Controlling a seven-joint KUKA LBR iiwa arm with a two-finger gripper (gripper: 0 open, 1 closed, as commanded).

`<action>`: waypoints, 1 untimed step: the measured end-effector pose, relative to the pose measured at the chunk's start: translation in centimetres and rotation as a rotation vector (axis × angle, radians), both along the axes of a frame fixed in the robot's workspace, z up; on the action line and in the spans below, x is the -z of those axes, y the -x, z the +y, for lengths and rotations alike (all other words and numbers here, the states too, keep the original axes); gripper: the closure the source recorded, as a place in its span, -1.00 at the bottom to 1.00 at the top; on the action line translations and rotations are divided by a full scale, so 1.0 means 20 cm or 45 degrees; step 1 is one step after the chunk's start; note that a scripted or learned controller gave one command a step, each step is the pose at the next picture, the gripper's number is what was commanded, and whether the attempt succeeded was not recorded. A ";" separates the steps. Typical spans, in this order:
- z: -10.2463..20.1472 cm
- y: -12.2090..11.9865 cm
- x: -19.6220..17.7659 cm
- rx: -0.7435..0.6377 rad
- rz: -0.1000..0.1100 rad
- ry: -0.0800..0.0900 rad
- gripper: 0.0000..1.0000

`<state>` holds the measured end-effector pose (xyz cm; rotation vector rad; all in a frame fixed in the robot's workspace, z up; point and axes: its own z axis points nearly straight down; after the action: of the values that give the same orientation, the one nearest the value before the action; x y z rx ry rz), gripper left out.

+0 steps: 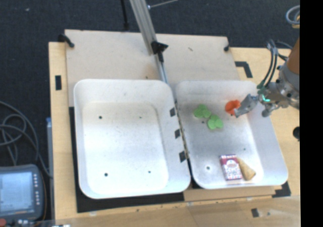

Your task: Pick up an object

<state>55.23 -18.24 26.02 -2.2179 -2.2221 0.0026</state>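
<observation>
In the right bin (pixel 272 140), nearest us, we see a small red box (pixel 230 167) touching a tan wedge (pixel 247 170). Farther back lie two green pieces (pixel 208 117). Beyond them an orange object (pixel 232 106) sits just beside the gripper (pixel 255 107); we cannot tell its grip.

Arm (pixel 288 72) enters at right edge, mid-height of frame. Gripper (pixel 251 105) tilted toward the left, w/ two fingers spread apart, nothing between.
</observation>
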 end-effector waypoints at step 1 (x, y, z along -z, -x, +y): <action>0.00 0.00 -0.01 0.000 -0.006 0.001 -1.00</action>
<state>55.32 -18.22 26.27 -2.2207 -2.2251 -0.0018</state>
